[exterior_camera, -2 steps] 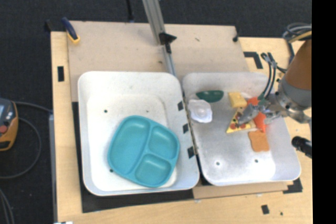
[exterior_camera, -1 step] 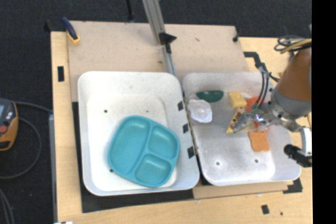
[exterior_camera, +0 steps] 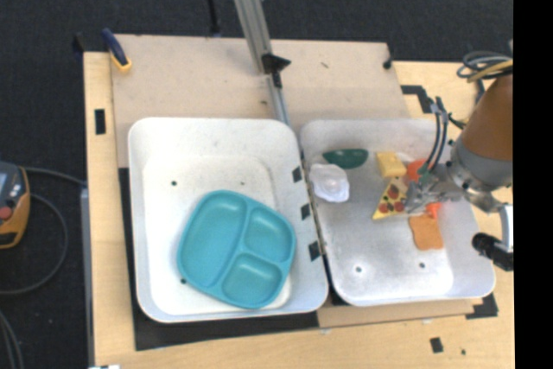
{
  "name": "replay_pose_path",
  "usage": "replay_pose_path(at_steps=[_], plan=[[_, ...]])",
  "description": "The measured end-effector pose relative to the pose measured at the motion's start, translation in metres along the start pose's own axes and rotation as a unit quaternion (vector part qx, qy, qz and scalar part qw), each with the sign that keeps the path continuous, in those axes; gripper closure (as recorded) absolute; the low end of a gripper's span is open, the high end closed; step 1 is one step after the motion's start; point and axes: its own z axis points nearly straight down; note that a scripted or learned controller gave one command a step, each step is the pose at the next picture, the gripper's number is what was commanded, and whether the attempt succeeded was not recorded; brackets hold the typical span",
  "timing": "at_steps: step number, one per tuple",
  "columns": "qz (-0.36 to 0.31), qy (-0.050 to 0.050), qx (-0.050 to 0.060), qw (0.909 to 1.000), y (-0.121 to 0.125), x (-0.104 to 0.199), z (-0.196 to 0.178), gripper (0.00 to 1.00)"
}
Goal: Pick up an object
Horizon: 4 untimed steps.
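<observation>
The right bin (exterior_camera: 380, 285) has open floor along its lower half; its things crowd the upper part: a green bowl (exterior_camera: 346, 157), white cup (exterior_camera: 329, 183), yellow block (exterior_camera: 390, 164), pizza slice (exterior_camera: 390, 201) and orange piece (exterior_camera: 425, 232). The pincer (exterior_camera: 423, 196) sits low just beside the pizza slice; its state cannot be told. The left bin (exterior_camera: 155, 143) holds a blue tray (exterior_camera: 237, 248) on the surface (exterior_camera: 199, 78).
</observation>
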Motion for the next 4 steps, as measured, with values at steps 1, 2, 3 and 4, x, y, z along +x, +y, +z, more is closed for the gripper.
replay_pose_path(at_steps=[1,2,3,4], plan=[[-0.002,0.000,-0.001,1.0000,0.010,-0.007,-0.059,1.00],[-0.003,0.000,-0.001,1.0000,0.012,-0.009,-0.114,1.00],[-0.004,0.001,0.001,1.0000,0.031,0.036,-0.115,1.00],[-0.004,0.002,0.002,1.0000,0.047,0.083,-0.104,1.00]])
